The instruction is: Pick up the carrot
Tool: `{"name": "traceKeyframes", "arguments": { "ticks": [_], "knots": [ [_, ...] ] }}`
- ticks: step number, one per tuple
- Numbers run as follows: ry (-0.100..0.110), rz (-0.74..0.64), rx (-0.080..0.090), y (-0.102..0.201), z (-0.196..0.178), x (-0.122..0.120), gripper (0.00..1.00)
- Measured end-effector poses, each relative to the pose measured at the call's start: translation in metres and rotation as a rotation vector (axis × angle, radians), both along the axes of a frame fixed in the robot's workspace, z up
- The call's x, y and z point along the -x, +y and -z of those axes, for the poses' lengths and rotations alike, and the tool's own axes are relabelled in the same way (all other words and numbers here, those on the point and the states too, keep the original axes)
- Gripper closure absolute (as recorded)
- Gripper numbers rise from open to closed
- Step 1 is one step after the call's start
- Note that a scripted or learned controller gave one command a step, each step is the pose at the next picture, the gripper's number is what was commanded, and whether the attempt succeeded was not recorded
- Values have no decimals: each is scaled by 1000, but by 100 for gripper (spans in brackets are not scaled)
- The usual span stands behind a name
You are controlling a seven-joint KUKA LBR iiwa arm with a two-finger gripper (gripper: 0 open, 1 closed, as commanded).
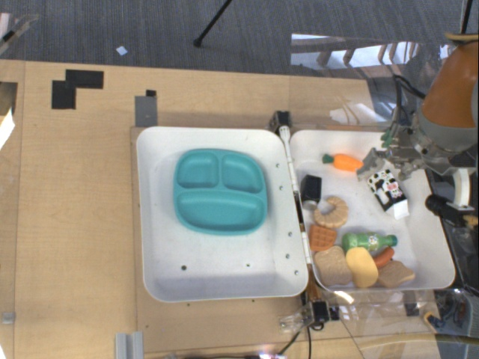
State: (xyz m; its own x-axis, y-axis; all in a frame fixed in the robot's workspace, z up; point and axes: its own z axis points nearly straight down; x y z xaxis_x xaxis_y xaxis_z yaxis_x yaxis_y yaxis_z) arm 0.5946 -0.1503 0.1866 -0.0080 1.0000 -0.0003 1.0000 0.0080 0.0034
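While the grey arm (449,96) with its orange band reaches in from the right, its gripper (391,155) hangs over the far right part of the right bin (441,275), and whether it is spread or closed cannot be told from this angle. No object shows between its tips. The carrot (344,162) lies on the bin floor just left of the gripper, near the far wall, its green end pointing left. Just near of the gripper sits a black-and-white carton (387,188), close beside the carrot's right end. Toward the bin's left wall stands a small black block (310,188), with a ring-shaped pastry (331,212) and a waffle (323,237) near of it. A green bottle (367,241), a yellow piece (361,266) and bread slices (331,266) crowd the near edge. The left bin (157,275) holds a teal divided plate (221,191). Both bins rest on the wooden counter (67,223).
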Motion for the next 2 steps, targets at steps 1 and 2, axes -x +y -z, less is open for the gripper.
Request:
{"name": "traceKeyframes", "arguments": {
  "ticks": [1,2],
  "knots": [
    [0,41,1,10,92,-57,0],
    [0,32,3,11,78,-59,100]
  ]
}}
